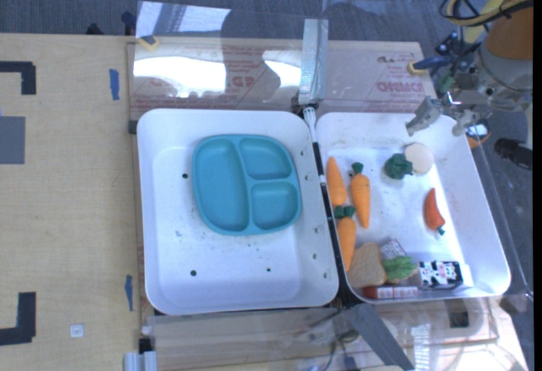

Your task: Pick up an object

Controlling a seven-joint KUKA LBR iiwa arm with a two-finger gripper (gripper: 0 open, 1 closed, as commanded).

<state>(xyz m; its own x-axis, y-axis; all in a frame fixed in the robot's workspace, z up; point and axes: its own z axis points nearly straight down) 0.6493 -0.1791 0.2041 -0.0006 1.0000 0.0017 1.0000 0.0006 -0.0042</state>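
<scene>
**Currently: gripper open above the far edge of the right bin, nothing held**

The two-finger gripper (pixel 442 117) sits over the far right corner of the shallow white right-hand bin (pixel 487 217), its two metal fingers splayed apart with nothing between them. The grey arm with the orange band (pixel 512 39) reaches in from the right behind it, yellow cables looped above.

Objects relative to the gripper:
- Round cream-white ball-like item (pixel 419 157): just below and slightly left, closest thing to the fingers, not touching them.
- Dark green broccoli-shaped toy (pixel 397 166): touching the cream item's left side, a bit further from the gripper.
- Small red chilli-shaped toy (pixel 434 210): further down, near the bin's right wall.
- Orange toy carrot with green top (pixel 361 196): down and left, lying lengthwise.
- Two more orange carrot toys (pixel 340 208): further left, end to end along the bin's left wall.
- Tan bread-slice-shaped toy (pixel 367 266), a leafy green piece (pixel 398 266) and a black-and-white patterned small box (pixel 440 274): clustered at the near edge of the bin, well apart from the gripper.

Shallow white left-hand bin (pixel 161 268): well to the left, holds a teal plastic divided plate with three compartments (pixel 246 185), lying flat.
</scene>
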